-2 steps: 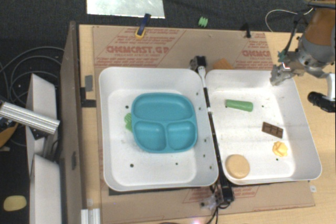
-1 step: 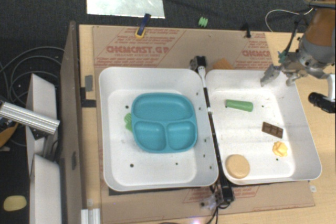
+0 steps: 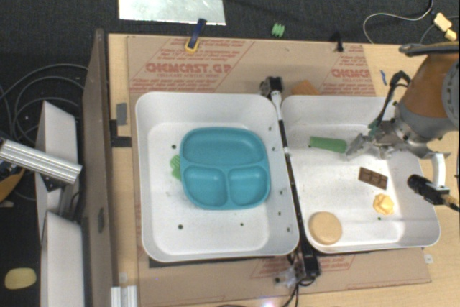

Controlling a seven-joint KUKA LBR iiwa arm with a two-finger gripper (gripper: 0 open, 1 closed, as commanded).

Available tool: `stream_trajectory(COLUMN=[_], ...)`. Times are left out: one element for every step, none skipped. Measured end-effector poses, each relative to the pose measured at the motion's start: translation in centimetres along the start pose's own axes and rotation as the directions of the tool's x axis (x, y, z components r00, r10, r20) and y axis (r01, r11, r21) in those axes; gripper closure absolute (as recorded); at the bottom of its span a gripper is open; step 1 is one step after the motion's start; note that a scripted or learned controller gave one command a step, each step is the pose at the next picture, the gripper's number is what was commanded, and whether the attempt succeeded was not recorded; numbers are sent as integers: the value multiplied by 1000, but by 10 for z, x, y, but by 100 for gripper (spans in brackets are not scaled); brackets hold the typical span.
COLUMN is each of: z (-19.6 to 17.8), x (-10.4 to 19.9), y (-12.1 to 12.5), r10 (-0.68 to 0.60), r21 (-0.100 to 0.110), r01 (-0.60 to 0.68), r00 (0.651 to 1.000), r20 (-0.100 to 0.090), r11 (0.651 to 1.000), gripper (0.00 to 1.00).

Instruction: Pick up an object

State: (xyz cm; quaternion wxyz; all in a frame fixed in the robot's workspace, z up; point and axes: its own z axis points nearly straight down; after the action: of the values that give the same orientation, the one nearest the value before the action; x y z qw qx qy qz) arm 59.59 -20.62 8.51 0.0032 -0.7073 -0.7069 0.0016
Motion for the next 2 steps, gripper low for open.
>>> stream_trajectory(z=[-23,2], x=[4,6], y=[-61,-32], r10=[1,-6], r21=[-5,-9], r01=[-1,6], r00=[1000,1000], r20=[2,2], r11=[1000,1000], gripper=[0,0])
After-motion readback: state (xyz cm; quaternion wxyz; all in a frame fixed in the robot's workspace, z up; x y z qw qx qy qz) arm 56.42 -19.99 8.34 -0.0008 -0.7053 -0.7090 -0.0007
